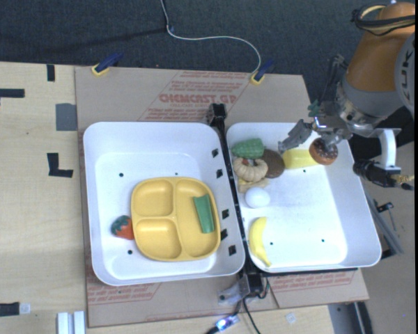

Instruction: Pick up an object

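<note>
Two shallow white bins sit side by side on the bench, the left bin [104,145] and the right bin [348,221], resting on a sheet of brown cardboard [195,92]. In the left bin a yellow divided tray [160,218] lies toward 6 o'clock, with a green block [205,213] lying in its compartment at 3 o'clock. A small red and green toy [122,226] lies at 9 o'clock of the tray, touching its edge.

Along the right bin's wall at 9 o'clock several things cluster: a green leafy item [248,147] at 12 o'clock of the group, a tan pumpkin-like piece [251,168] just below it, a brown round piece [274,164] beside that at 3 o'clock, then a white egg [257,198], and a yellow banana [258,240] toward 6 o'clock. A yellow block [297,159] lies near the bin's rim at 12 o'clock.

At 2 o'clock in the view the grey arm with its orange band [383,40] reaches over the right bin. The claw [323,151] hangs at the bin's 1 o'clock corner, and a small round brown object [324,152] sits right at its tip, touching the yellow block's end at 3 o'clock. Whether the claw is spread or closed, and whether it truly grips that object, I cannot tell
</note>
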{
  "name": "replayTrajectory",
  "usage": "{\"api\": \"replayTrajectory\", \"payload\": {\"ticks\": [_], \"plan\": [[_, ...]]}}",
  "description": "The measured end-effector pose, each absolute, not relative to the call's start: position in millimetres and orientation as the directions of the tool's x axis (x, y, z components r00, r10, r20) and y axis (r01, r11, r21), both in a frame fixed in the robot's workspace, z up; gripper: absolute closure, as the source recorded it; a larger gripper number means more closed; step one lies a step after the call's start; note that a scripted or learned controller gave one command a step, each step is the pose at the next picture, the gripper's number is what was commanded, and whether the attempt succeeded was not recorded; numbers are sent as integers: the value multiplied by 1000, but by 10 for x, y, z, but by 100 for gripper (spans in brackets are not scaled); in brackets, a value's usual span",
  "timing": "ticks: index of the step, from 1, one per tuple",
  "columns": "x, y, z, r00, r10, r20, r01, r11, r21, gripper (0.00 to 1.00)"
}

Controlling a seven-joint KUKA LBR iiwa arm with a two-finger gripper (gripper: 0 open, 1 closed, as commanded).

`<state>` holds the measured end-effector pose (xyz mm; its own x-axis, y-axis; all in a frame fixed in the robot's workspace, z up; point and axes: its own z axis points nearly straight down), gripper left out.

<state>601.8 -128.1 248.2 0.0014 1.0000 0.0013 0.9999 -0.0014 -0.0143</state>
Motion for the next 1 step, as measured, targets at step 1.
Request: {"api": "replayTrajectory", "payload": {"ticks": [1], "plan": [[6041,-1281,2556,-1,1000,0,1000,1,-2,0]]}}
